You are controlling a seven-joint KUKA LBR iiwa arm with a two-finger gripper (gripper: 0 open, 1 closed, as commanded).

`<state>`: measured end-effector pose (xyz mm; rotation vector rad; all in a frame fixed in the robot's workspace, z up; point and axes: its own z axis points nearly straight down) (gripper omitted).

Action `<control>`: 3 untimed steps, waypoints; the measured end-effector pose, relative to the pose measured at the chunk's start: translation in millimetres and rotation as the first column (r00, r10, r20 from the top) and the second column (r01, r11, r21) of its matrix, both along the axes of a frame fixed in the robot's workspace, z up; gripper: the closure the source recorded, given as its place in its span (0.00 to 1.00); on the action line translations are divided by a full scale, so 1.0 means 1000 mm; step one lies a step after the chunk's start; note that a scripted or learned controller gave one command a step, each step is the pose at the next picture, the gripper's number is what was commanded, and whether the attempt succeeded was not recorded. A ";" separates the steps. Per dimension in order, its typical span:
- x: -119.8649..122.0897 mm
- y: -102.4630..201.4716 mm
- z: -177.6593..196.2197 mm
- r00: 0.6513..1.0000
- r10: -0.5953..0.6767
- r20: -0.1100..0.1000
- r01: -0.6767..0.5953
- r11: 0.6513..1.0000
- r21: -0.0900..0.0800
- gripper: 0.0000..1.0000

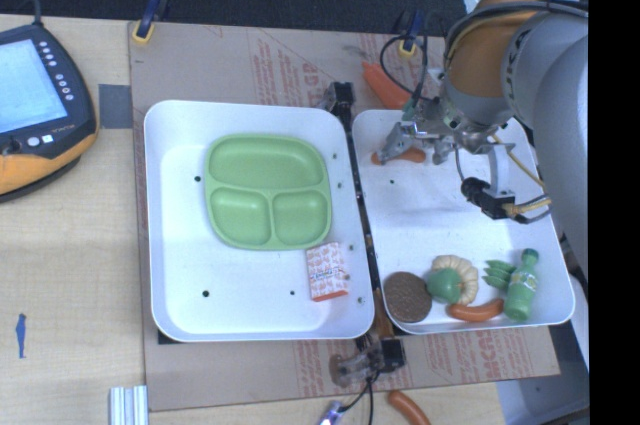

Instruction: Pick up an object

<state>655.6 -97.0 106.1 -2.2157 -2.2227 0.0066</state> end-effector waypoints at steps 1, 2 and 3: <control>0.001 -0.027 0.022 1.000 -0.001 0.004 0.001 1.000 0.000 0.00; 0.000 0.000 -0.015 1.000 0.002 0.000 -0.002 1.000 0.001 0.00; 0.001 -0.025 -0.008 1.000 0.000 0.003 0.000 1.000 0.000 0.00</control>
